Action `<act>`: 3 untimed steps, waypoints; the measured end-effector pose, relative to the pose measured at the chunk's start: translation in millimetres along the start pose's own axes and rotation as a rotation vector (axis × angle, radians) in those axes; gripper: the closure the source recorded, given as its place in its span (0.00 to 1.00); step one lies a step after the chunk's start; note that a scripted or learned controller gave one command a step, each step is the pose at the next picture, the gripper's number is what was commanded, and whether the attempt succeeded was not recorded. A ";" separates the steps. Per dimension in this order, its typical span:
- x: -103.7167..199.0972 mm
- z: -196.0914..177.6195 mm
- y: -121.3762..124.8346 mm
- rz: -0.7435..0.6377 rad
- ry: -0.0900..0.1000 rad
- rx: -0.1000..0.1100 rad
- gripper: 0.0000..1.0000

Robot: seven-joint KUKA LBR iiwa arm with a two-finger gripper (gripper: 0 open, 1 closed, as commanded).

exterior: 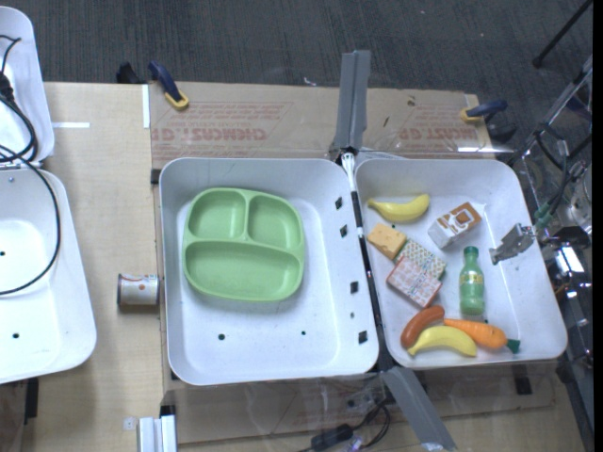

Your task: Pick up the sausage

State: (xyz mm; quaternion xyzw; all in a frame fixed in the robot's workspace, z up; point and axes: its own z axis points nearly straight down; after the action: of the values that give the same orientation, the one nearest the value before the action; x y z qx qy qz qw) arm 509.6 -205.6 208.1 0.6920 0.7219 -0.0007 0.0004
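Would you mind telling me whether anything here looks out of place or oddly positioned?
One thing: a small can lies on its side on the bench, outside the left bin, just off its left wall. In the right bin, the sausage is wedged under a banana and carrot.

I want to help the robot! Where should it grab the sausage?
Probably the sausage's upper right end, coming straight down from above. That end sticks out free on the bin floor, while a banana covers its lower side and a carrot lies close on the right. Pinch across its narrow width.
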 end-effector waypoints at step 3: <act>94.2 103.8 14.7 0.257 0.003 -0.005 0.00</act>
State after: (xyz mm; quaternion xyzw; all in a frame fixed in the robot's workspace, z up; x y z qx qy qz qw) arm 520.3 -111.0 104.1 0.7789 0.6271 0.0021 0.0012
